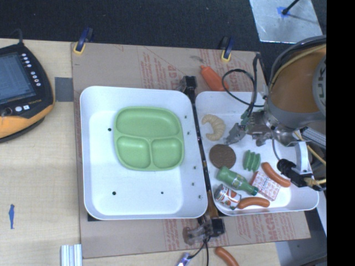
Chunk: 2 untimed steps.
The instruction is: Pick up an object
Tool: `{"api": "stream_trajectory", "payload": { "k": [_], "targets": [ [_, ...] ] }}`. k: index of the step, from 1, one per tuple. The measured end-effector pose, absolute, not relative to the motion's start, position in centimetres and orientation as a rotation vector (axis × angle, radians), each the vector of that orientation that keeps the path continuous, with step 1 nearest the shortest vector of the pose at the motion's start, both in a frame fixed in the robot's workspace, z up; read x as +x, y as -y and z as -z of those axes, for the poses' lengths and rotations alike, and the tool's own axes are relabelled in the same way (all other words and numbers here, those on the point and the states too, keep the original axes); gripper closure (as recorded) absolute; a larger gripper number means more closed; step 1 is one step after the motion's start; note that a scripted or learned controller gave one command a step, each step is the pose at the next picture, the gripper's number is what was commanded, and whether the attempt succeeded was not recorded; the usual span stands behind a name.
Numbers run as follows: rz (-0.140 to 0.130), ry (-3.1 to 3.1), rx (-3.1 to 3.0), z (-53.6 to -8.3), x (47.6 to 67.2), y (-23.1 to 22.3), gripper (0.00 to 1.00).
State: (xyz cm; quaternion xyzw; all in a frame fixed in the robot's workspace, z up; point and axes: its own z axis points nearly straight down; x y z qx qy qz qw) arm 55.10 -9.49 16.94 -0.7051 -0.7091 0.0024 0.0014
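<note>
End effector [239, 133] low in right bin [310, 204], middle right of frame; I can't tell its state.
I see it just right of the croissant [214, 126] and above the brown patty [222, 155]. Green bottle [236, 180], green pickle piece [251, 160], two sausages [275, 174], can [226, 195] and red-white packet [267, 185] sit lower right. Left bin [100, 198] holds a green divided plate [148, 138].
</note>
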Motion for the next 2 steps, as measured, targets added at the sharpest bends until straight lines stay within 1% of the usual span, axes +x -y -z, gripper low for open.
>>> {"api": "stream_trajectory", "payload": {
  "k": [1, 2],
  "targets": [
    [0.001, 2.232, -2.218, -9.5, 55.3, 10.6, 0.00],
    [-0.003, 2.225, -2.216, -9.4, 63.8, 13.9, 0.00]
  ]
}}
